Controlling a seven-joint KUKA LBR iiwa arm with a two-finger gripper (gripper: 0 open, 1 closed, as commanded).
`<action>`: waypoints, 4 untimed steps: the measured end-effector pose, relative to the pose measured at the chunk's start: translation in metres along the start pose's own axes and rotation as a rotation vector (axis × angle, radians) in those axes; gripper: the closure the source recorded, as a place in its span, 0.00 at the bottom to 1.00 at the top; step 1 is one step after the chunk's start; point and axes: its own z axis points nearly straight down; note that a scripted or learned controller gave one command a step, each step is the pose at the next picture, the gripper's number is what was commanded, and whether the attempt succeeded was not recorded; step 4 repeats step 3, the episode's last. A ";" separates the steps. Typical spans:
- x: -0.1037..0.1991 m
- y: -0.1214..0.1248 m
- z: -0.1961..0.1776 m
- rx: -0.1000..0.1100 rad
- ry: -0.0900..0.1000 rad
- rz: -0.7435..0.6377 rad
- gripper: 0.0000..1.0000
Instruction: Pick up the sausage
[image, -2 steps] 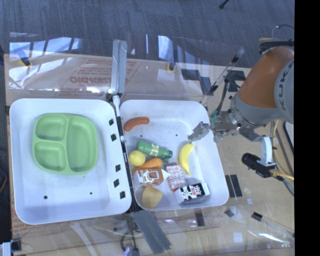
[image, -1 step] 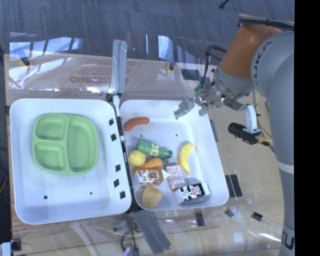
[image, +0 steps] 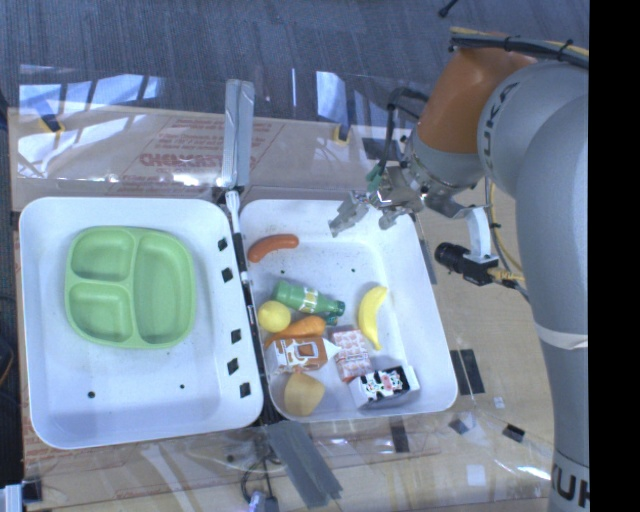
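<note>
Sausage (image: 273, 246) at the far-left corner of the right bin (image: 432, 318), lying flat, touched by nothing. Gripper (image: 366, 210) over that bin's far edge, right of the sausage and apart from it, fingers spread and holding nothing. Nearer in the same bin: green bottle (image: 307, 299), lemon (image: 274, 317), carrot (image: 303, 327), banana (image: 372, 315); green plate (image: 130, 286) in the left bin (image: 40, 300).

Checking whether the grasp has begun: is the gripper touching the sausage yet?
Apart. The camera view shows bare white bin floor between the gripper, up by the right bin's far edge, and the sausage lying near the divider.
</note>
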 end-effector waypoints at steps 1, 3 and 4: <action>0.000 0.000 0.000 0.000 0.000 0.000 0.00; 0.035 0.029 0.117 0.003 0.001 0.176 1.00; 0.035 0.029 0.117 0.003 0.001 0.176 1.00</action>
